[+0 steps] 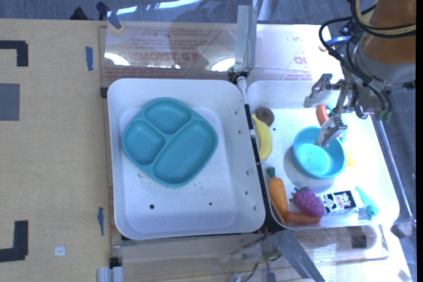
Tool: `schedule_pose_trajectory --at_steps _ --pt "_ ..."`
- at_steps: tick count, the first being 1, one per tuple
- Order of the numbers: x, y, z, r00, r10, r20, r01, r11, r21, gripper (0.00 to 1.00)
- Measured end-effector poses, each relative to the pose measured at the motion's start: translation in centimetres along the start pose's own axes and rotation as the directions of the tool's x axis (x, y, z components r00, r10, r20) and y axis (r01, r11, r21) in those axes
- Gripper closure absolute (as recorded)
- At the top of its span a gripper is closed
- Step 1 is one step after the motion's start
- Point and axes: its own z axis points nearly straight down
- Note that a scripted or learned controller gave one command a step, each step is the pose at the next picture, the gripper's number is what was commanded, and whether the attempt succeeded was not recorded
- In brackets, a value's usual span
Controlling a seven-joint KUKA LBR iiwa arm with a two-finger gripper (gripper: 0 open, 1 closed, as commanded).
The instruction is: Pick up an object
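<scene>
Nearest the camera, along the right bin's [390, 162] 6 o'clock edge, lie a smooth orange carrot [278, 196], a knobbly purple bunch of grapes [308, 201] and a flat printed packet [339, 201]. At 9 o'clock rests a curved yellow banana [264, 139]; the round, glossy blue bowl [318, 154] sits at centre. The gripper [334, 125] hangs over the bowl's 12 o'clock rim, fingers spread, pinching nothing. A sound grasp would likely straddle the thin rim, descend squarely, then close; the slick plastic may slip. The left bin [125, 208] holds a blue divided plate [170, 141].
</scene>
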Motion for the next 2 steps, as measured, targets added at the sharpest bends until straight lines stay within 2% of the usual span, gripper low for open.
schedule_pose_trajectory --at_steps 1,2 --pt "0.8 -1.0 16.0 0.988 -0.151 0.003 0.151 0.988 0.001 0.00" --pt "-1.3 -0.2 16.7 0.956 -0.295 0.005 0.295 0.956 0.003 0.00"
